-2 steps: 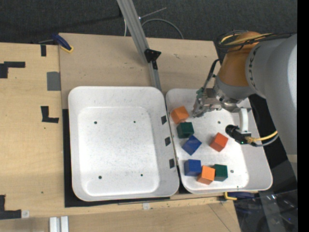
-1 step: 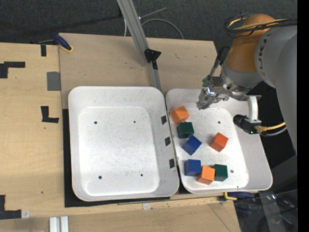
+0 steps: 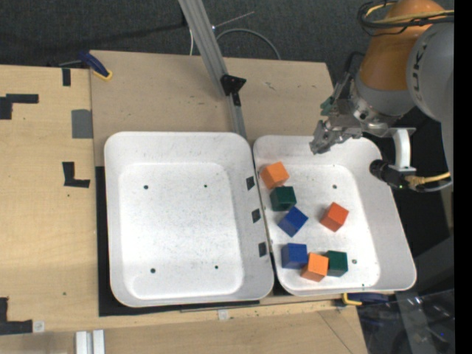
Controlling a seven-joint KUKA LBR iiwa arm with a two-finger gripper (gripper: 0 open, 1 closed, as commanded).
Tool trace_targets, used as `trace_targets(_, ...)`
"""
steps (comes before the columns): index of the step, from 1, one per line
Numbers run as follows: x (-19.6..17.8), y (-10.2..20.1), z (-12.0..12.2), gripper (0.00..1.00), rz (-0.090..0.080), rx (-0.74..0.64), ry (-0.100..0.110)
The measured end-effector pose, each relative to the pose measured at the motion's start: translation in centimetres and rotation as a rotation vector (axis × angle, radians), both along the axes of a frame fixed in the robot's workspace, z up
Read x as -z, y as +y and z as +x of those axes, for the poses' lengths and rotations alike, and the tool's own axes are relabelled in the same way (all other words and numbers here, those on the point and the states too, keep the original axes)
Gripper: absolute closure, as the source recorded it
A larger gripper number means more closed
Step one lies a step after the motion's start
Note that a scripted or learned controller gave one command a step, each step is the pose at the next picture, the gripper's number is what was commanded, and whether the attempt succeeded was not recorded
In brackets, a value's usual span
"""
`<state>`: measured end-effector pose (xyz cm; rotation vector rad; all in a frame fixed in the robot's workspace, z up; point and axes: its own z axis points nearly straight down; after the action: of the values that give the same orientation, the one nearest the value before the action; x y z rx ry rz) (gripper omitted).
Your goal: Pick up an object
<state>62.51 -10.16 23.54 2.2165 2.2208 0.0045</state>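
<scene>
A wooden bench (image 3: 44,220) holds two white bins. The right bin (image 3: 383,227) has seven blocks (image 3: 295,220): orange, green and blue. The claw (image 3: 323,143) hangs over its back rim, holding nothing.

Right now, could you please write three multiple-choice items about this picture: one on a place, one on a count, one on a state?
1. Which bin holds the blocks?
A. left bin
B. right bin
C. both

2. How many blue blocks are there?
A. one
B. two
C. four

3. Where is the tool?
A. above the right bin's far rim
B. deep in the left bin
C. off the bench

Key: 1 B, all blocks lie in it; 2 B, one blue block mid-bin, another nearer; 3 A, it is over that rim.
</scene>
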Motion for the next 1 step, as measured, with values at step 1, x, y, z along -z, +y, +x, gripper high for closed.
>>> trace_targets(1,0.94,5.42,-1.3,1.0,0.002,-0.004,0.006)
